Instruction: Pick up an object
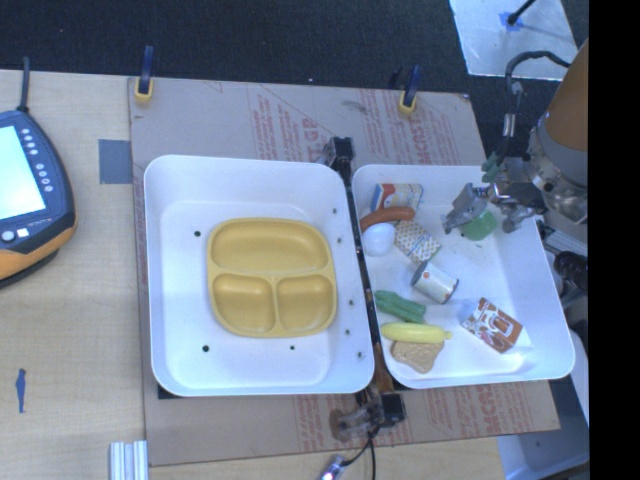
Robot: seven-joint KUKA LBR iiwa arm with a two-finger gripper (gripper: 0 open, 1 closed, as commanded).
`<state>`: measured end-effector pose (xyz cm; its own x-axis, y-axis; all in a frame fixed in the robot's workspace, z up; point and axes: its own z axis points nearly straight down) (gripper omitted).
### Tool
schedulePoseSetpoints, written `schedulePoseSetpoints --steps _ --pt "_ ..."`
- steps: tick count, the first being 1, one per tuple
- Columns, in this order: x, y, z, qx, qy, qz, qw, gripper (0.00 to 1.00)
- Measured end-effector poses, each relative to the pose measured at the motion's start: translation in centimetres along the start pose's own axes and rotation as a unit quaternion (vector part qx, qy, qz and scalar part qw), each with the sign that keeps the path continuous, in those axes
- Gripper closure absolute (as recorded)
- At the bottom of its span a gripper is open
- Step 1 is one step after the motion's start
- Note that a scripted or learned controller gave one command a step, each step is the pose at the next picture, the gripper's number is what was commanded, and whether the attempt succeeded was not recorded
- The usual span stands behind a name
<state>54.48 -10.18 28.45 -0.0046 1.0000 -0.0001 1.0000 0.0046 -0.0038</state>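
Gripper (478,211) of the grey arm sits over the upper right part of the right bin (548,298), reaching in from the right with the orange band showing at the frame's edge. Its metal fingers point left and down, and a small green object (481,226) lies right at their tips; whether the fingers are spread or pressed on it cannot be told from this angle.

That green object is rounded, pale green, and partly covered by the gripper's metal. The other items in the right bin lie to the left and below. A red sausage (387,216) lies near the top left corner, beside a small orange and white carton (403,196). Just below the sausage is a white ball (378,238), touching a checkered packet (415,240). A short can (434,283) with a red and white label lies on its side near the middle. Lower left, a green pod (399,304) lies above a yellow banana (412,334), which rests on a slice of toast (413,355). A red and white snack packet (491,325) lies apart at lower right.

In the left bin (170,268) lies a yellow divided plate (270,274) with three compartments.
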Motion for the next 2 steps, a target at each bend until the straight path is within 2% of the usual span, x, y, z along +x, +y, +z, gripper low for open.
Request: schedulePoseSetpoints --steps 1,2 --pt "-0.1 4.7 11.1 0.001 -0.001 -0.001 1.0000 0.00" --pt "-3.7 2.9 19.4 0.001 -0.001 0.000 1.0000 0.00"
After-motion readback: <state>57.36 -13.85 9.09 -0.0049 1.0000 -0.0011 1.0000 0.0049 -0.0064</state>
